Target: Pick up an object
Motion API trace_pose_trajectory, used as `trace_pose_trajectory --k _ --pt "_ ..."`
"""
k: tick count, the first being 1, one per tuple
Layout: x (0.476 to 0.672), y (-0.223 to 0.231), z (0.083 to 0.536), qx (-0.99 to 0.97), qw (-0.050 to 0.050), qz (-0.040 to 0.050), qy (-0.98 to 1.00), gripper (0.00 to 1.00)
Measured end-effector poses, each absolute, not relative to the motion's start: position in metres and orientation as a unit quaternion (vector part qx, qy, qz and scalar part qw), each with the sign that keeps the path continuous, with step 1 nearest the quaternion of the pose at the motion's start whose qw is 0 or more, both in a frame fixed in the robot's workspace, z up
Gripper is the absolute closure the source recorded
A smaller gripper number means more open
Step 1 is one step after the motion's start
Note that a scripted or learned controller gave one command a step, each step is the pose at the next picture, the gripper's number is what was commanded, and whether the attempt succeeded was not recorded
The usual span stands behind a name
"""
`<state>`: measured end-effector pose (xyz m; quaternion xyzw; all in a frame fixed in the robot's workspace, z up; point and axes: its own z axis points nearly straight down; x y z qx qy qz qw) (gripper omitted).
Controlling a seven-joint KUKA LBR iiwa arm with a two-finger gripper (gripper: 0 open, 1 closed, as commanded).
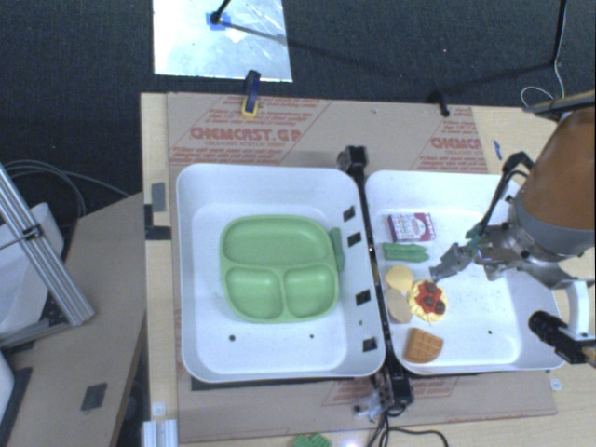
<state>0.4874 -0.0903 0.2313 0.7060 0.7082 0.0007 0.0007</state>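
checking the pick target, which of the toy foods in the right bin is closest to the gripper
The yellow piece with red topping, just below the gripper. The green piece, waffle and purple-white box lie farther off.

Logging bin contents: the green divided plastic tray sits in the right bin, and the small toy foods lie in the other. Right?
Not quite. The camera view shows the green divided plastic tray in the left bin; the small toy foods lie in the right bin.

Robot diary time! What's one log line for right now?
gripper: over right bin, beside pizza toy | holding: cannot tell | green tray: left bin
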Motion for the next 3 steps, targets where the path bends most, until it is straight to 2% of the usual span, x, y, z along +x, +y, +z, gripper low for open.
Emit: trace_pose_trajectory --k 1,2,3 --pt "0.509 -0.123 0.081 0.707 -0.001 -0.0009 0.707 0.0" --pt "0.516 -0.134 0.085 0.707 0.001 0.0006 0.707 0.0" --pt "0.517 -0.133 0.095 0.707 0.001 0.0013 0.707 1.0"
